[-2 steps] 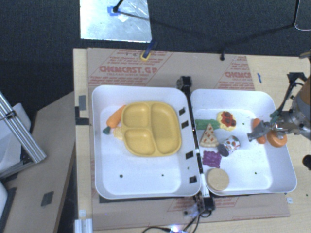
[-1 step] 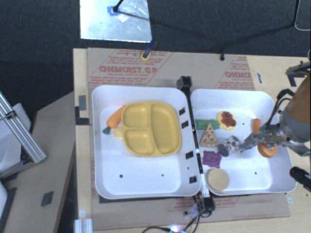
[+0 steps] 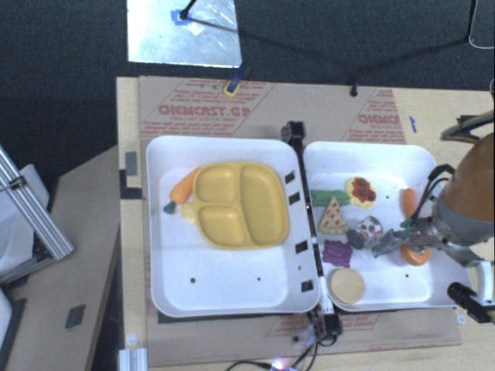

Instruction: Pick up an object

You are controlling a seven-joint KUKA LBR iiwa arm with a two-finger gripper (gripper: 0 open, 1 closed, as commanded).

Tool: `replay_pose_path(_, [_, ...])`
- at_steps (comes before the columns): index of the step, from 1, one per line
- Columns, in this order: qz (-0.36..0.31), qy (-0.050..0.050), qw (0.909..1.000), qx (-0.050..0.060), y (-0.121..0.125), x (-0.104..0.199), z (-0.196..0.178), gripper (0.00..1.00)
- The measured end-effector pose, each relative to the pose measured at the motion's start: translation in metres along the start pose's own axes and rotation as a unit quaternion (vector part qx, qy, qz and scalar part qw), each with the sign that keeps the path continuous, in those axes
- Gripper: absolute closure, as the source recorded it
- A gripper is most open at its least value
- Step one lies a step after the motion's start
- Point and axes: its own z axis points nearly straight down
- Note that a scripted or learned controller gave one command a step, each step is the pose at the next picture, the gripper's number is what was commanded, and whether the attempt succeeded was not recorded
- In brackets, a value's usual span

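- Arm (image 3: 472, 199) reached in over the right bin (image 3: 418, 161). Gripper (image 3: 384, 244) sat low inside it, tips pointing toward the divider between the bins.
- Nothing visible between the tips. How wide it was set, I couldn't tell; too dark and blurred.
- Likely target: the small grey-speckled ball (image 3: 369, 227), just beside the tips on the divider side. An orange round piece (image 3: 416, 255) lay just behind the tips, partly under the wrist.
- To do it well, I'd judge: centre the tips over one item only, drop straight down, close, then lift clear of the bin wall. Clutter near the ball could get nudged or pinched along with it.
- Left bin (image 3: 166, 284): yellow three-compartment tray (image 3: 236, 205), compartments bare. A toy carrot (image 3: 182, 187) touched the tray edge farthest from the divider.
- Right bin, rest: round tan disc (image 3: 346, 285) in the corner by the divider, pizza slice (image 3: 333, 217), round pizza-like piece (image 3: 361, 192), green piece (image 3: 326, 198), purple piece (image 3: 336, 252), and a small orange stick (image 3: 407, 201) near the arm.
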Motion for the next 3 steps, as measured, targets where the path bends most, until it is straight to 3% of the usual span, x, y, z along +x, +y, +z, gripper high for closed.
replay_pose_path(1, [0.0, -0.002, 1.0, -0.005, 0.002, 0.0, 0.029, 0.0])
replay_pose_path(2, [0.0, -0.002, 1.0, -0.005, 0.002, -0.001, 0.021, 1.0])
replay_pose_path(3, [-0.002, -0.002, 1.0, -0.005, -0.003, 0.006, -0.036, 1.0])
